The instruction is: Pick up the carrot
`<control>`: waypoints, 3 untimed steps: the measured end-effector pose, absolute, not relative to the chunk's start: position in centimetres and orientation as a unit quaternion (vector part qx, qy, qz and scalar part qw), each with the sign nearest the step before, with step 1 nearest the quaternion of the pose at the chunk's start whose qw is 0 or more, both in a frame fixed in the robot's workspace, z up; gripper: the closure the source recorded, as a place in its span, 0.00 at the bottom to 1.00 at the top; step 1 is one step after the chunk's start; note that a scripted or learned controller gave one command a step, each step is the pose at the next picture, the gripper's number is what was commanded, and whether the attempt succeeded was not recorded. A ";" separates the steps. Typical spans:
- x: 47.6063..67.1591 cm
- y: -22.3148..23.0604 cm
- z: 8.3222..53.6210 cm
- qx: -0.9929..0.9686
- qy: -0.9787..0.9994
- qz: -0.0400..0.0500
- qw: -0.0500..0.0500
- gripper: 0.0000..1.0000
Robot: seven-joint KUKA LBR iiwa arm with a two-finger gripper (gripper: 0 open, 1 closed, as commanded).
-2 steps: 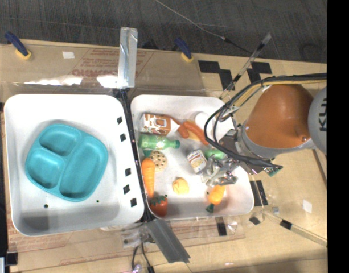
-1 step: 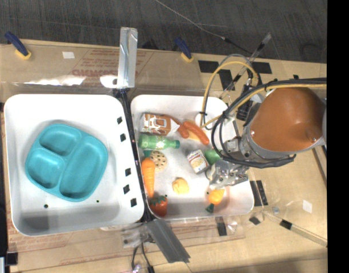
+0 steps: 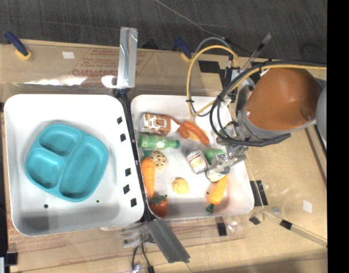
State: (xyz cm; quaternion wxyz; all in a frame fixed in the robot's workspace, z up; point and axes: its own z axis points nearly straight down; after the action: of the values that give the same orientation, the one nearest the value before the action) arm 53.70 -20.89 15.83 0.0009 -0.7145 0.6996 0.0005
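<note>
Hovering: gripper [image 3: 222,165], finger state unreadable | carrot [image 3: 217,191] just beside, at 6 o'clock | long axis 1-to-7 o'clock

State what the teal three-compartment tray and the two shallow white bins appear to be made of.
Teal three-compartment tray: looks like moulded plastic with a smooth, slightly matte finish; uniform colour, rounded dividers. Two shallow white bins: probably plastic too, smooth with soft sheen; rounded corners and seamless walls suggest it, though coated metal cannot be ruled out.

Both bins [image 3: 60,110]: smooth white plastic, slight sheen. Teal tray [image 3: 66,161]: glossy plastic. Carrot [image 3: 148,176]: matt orange plastic. Bench [image 3: 288,203]: matt, wood-like surface.
</note>
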 end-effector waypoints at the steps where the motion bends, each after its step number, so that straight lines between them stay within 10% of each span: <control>1: 47.7 -20.7 15.7 -0.803 0.597 0.003 0.000 1.00; 2: 47.8 -17.4 20.2 -0.905 0.426 0.000 0.001 1.00; 3: 51.8 -19.6 18.6 -0.957 0.292 0.002 0.001 1.00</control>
State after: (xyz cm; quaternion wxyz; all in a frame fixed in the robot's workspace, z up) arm 51.81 -19.56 18.62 0.0012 -0.9565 0.2917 0.0018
